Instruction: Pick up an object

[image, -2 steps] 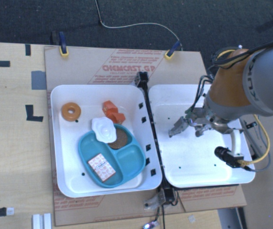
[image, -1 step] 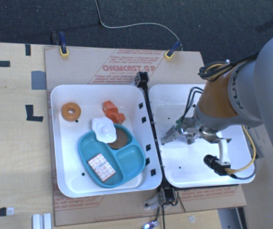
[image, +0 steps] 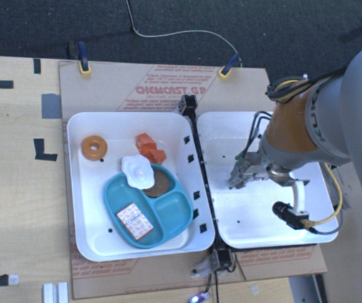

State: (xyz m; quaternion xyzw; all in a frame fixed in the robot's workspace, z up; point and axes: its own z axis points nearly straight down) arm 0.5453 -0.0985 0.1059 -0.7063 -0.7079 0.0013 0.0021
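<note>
The left bin (image: 79,144) holds a tan doughnut (image: 94,148), an orange-red piece (image: 149,146), a white cup-like item (image: 137,170) and a blue divided tray (image: 148,212). On the tray lie a brown round item (image: 162,184) and a patterned square packet (image: 134,220). My gripper (image: 239,177) hangs low over the left part of the right bin (image: 231,131), pointing down at its floor. I see no object between its fingers. The arm's grey body and orange band (image: 294,128) cover much of that bin.
A black divider (image: 196,163) runs between the two bins. A cable (image: 181,33) loops across the dark floor at the back, with clamps (image: 83,65) on the cardboard's far edge. A black fitting (image: 289,214) with a yellow cable sits on the arm over the right bin's near side.
</note>
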